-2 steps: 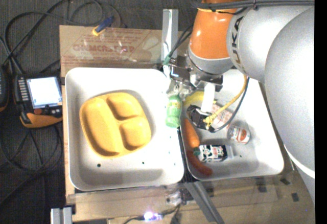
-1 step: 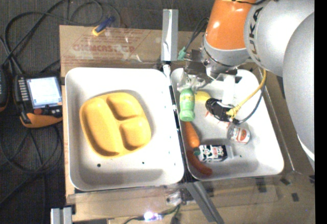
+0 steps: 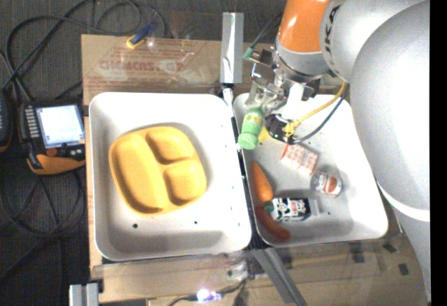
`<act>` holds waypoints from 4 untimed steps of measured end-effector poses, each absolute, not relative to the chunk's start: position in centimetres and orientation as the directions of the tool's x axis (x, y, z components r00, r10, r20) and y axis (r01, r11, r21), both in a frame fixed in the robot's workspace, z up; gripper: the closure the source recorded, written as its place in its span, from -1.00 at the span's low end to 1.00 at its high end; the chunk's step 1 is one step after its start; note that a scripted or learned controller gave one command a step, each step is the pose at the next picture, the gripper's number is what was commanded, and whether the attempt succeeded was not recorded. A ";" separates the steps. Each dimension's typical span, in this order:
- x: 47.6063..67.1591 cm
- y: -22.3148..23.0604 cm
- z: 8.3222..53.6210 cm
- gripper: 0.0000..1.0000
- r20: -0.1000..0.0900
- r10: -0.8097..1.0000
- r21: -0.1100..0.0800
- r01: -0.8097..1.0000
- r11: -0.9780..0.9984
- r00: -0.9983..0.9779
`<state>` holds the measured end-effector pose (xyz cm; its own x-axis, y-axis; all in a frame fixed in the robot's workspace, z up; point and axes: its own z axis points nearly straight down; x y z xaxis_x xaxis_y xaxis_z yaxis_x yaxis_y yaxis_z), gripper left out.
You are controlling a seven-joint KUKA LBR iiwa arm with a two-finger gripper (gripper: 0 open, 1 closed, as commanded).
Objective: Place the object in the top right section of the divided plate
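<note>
A yellow divided plate [image 3: 159,168] lies in the left bin [image 3: 105,228], with three sections facing up. My gripper [image 3: 261,103] hangs over the left edge of the right bin [image 3: 363,221]. Its fingers are shut on the capped top of a green bottle [image 3: 249,131]. The bottle hangs tilted below the fingers, its lower end over the rim between the two bins. It is to the right of the plate's top right section and apart from the plate.
In the right bin lie an orange carrot [image 3: 262,184], a red and white packet [image 3: 299,156], a small can [image 3: 327,184], a black and white carton [image 3: 291,208] and a sausage [image 3: 276,229]. The grey arm [image 3: 391,88] covers the bin's right side.
</note>
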<state>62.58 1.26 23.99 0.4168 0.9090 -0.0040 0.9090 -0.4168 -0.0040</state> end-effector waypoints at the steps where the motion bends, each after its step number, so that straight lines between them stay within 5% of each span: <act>1: 61.9 4.3 23.8 1.00 -0.004 0.849 -0.005 0.849 -0.529 0.529; 2: 61.9 -8.8 22.0 1.00 -0.006 0.833 -0.003 0.833 -0.553 0.553; 3: 60.8 -4.3 29.4 1.00 -0.004 0.760 -0.002 0.760 -0.650 0.650; 4: 60.9 -2.4 24.6 1.00 -0.007 0.666 -0.001 0.667 -0.745 0.745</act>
